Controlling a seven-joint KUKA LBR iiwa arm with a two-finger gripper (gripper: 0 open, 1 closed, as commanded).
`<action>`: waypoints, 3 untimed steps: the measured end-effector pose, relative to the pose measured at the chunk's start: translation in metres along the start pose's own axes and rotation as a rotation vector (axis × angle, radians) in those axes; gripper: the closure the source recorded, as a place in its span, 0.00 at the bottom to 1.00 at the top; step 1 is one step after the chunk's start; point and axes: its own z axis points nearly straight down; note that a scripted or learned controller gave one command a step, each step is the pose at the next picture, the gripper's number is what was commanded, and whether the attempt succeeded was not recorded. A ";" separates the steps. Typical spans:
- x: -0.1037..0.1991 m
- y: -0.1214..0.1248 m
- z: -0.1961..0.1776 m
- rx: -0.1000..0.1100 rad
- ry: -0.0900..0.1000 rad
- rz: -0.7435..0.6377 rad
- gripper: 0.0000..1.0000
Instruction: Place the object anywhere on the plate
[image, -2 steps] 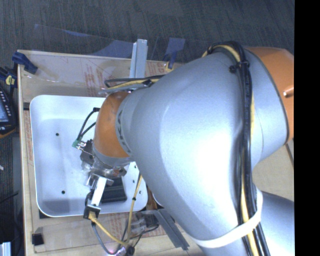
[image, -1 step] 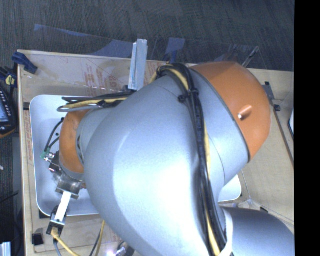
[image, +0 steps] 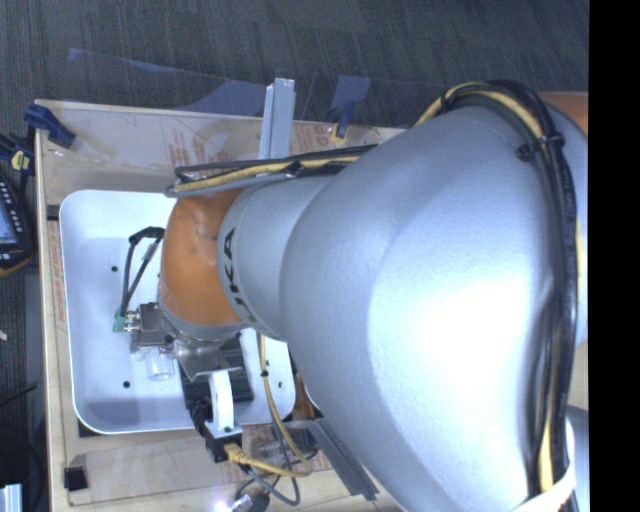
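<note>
The bin (image: 85, 300) is largely covered by the arm (image: 400, 300). Whether the gripper (image: 160, 350) is spread or pinching cannot be told. A missed grasp could go unnoticed, since the object is hidden.

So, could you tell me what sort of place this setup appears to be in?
Probably a robotics lab or test cell: a grey industrial arm with loose yellow cabling reaches over a shallow white bin on a plywood bench, which stands on dark carpet.
</note>
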 end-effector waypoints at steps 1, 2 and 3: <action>-0.044 0.026 -0.046 0.002 0.000 -0.020 1.00; -0.101 0.020 -0.044 0.004 0.000 -0.107 1.00; -0.044 0.009 -0.053 0.003 -0.001 0.245 1.00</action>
